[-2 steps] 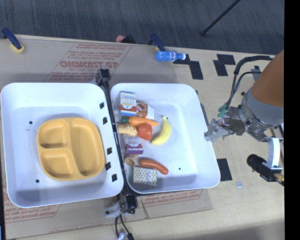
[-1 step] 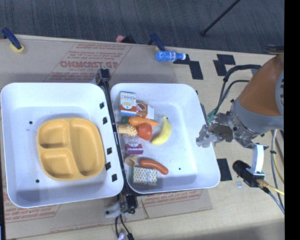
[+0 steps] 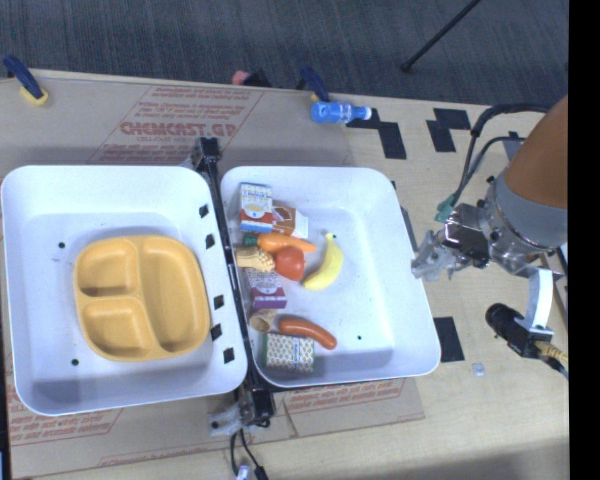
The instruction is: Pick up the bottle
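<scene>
A small blue bottle lies on its side on the cardboard behind the right bin, outside both bins. My gripper hangs just past the right bin's right rim, over the bench, well in front of and to the right of the bottle. Nothing shows in the gripper.
The right bin holds toy food along its left side: a carton, carrot, tomato, banana, sausage and a small box. The left bin holds a yellow divided tray. Clamps sit at the bench's back edge.
</scene>
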`<move>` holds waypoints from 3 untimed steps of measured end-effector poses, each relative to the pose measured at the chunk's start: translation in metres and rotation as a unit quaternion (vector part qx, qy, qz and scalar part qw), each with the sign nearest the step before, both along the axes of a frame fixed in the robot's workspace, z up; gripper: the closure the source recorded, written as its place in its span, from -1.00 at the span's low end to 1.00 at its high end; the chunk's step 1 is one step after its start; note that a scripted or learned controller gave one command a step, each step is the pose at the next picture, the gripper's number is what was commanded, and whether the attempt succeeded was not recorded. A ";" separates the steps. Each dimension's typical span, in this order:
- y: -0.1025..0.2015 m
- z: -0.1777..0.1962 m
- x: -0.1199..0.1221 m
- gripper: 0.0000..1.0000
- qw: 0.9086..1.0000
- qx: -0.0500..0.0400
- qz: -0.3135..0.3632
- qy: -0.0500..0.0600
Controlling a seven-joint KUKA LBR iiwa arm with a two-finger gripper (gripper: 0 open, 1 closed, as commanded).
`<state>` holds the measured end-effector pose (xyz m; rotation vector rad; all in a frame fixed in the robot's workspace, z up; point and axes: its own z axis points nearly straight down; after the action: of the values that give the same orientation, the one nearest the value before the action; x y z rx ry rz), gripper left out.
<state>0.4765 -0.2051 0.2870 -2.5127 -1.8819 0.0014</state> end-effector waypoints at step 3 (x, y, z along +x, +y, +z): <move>0.091 -0.050 0.000 1.00 0.992 0.001 0.125 0.001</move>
<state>0.4762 -0.1141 0.2370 -2.2568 -2.1794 0.0030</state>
